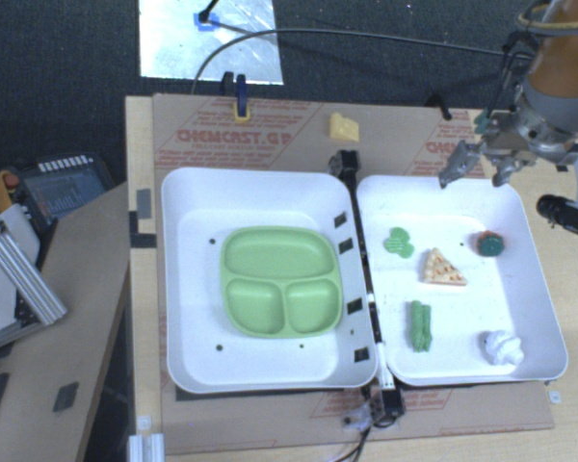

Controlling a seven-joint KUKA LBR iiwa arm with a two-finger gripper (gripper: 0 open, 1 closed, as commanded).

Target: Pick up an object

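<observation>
End effector (483,166) hangs open and empty above the right bin's (535,287) far rim, risking a clipped rim or missed pizza slice (444,269).

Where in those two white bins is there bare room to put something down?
Left bin: bare floor rings the green tray, widest along the top. Right bin: free strip along the top edge and between the pizza slice and white lump. Crowded around the green toy and dark ball.

Tray (279,282) in left bin (188,258)
</observation>
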